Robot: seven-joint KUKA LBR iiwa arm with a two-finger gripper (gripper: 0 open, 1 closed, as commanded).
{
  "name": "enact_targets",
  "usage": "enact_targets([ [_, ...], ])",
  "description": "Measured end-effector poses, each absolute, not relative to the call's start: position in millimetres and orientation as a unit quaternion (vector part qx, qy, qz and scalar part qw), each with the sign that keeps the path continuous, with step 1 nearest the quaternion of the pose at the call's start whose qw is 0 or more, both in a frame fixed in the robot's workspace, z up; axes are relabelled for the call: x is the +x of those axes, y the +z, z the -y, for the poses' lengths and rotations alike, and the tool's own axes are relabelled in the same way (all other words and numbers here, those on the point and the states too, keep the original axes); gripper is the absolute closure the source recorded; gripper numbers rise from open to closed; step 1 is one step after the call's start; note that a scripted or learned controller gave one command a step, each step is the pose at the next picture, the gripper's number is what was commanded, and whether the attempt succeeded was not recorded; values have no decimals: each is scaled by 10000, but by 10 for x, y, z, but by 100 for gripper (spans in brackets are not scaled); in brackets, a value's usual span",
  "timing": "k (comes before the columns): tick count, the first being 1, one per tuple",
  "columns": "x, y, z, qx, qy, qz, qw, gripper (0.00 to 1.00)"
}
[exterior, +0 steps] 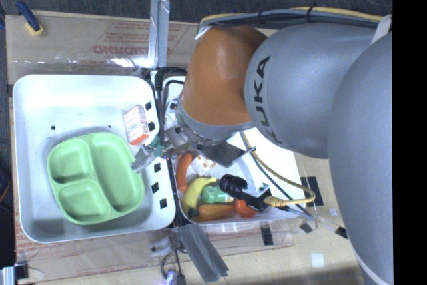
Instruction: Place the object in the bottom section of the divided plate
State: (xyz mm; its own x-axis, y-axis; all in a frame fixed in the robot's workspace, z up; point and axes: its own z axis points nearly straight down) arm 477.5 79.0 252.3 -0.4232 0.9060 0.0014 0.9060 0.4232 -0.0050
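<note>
A green divided plate (pixel 97 177) lies in the left white bin (pixel 33 110), with two small sections on its left and one long section on its right. My gripper (pixel 145 155) hangs over the plate's right rim, low under the orange wrist band. A small orange and white box (pixel 136 124) lies in the left bin just beyond the plate's upper right edge, a little above the gripper. The view does not show anything between the gripper's tips.
The right bin (pixel 280 220) holds toy foods under the arm: a yellow banana (pixel 195 189), a green piece (pixel 215 195), an orange carrot (pixel 183 168) and an orange-red piece (pixel 215 211). The arm's big grey body covers most of that bin.
</note>
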Motion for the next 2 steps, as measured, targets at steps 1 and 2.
enact_targets([
  [1, 4787, 2593, -801, -5343, 41, 8453, 41, 100],
  [2, 4787, 2593, -804, -5340, 42, 8454, 41, 0],
])
